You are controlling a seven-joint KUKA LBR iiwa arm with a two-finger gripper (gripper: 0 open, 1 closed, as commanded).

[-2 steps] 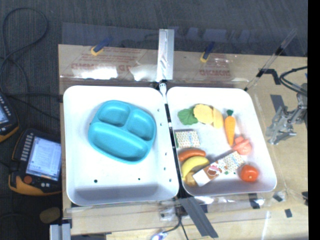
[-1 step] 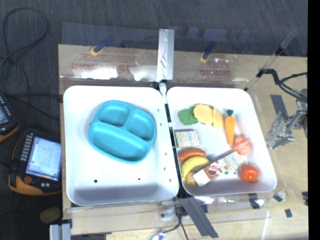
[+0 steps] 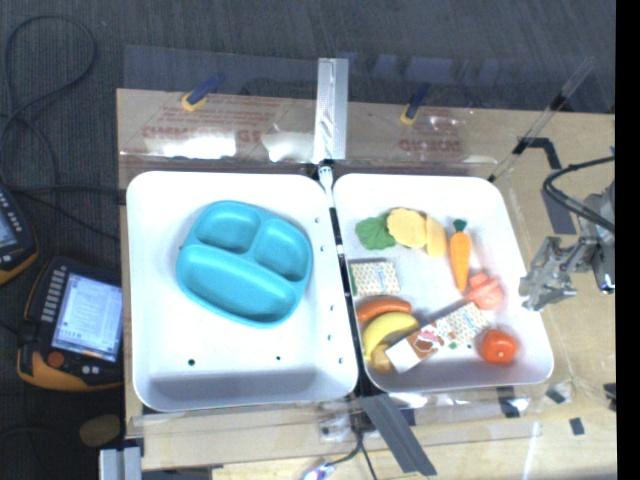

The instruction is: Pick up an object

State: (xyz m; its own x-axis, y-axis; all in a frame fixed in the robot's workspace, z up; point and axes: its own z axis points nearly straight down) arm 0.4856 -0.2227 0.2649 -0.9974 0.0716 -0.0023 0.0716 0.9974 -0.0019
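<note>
The right bin (image 3: 510,218) holds several toy foods: a green leaf (image 3: 373,231), a yellow piece (image 3: 408,227), a carrot (image 3: 459,255), a red piece (image 3: 486,290), an orange-red tomato (image 3: 498,346), a banana (image 3: 385,332), an orange bun-shaped piece (image 3: 381,307), a small patterned box (image 3: 373,276) and a flat patterned packet (image 3: 436,336). My gripper (image 3: 550,276) hangs outside the right bin, just past its right wall, level with the red piece. Nothing is seen held in it.
A blue divided plate (image 3: 244,260) lies in the left bin (image 3: 150,348). A metal post (image 3: 331,108) stands behind the wall between the bins. Clamps and cables lie on the bench at the right. A handheld pendant (image 3: 75,323) rests left of the bench.
</note>
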